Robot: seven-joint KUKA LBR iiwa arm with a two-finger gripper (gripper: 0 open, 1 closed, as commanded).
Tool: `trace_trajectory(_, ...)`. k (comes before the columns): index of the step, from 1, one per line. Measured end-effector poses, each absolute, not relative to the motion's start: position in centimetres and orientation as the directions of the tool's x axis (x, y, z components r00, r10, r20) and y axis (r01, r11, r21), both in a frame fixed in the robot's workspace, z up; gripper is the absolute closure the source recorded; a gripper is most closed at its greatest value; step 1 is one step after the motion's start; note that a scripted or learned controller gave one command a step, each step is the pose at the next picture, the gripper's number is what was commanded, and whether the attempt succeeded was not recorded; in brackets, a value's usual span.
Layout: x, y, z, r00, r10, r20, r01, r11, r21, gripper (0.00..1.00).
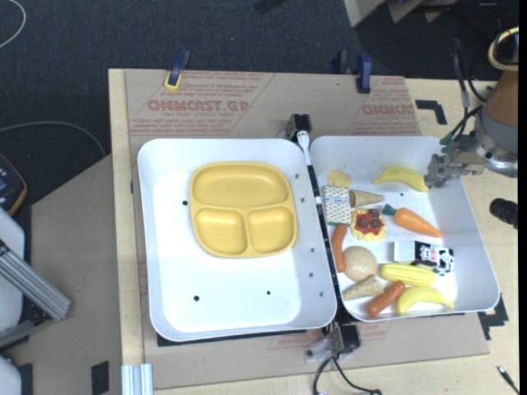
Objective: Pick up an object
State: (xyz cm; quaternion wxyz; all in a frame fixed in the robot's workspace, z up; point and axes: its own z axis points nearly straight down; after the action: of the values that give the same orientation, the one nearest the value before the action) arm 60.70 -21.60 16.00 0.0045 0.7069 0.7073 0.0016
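Yellow toy banana (401, 177) lies in right bin (486, 262), just beside pincer (439, 171) | pincer state: cannot tell (too blurred) | risk: probably nudges banana against ice-cream cone (365, 197), missing the grasp

Tray (243, 208) in left bin (165, 245); toys right bin (478, 253).

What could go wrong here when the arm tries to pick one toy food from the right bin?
1. The gripper sits by the bin wall, next to the banana; coming down, it may hit the rim.
2. The corn, the sausage and the potato lie packed together, so the fingers may catch two things, or push them aside.
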Motion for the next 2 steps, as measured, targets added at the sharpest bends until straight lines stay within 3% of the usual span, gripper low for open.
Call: trace_trajectory(2, 60.9, -21.7, 22.7, -0.001, 1.000, -0.003, 1.000, 0.001, 0.006, 1.00)
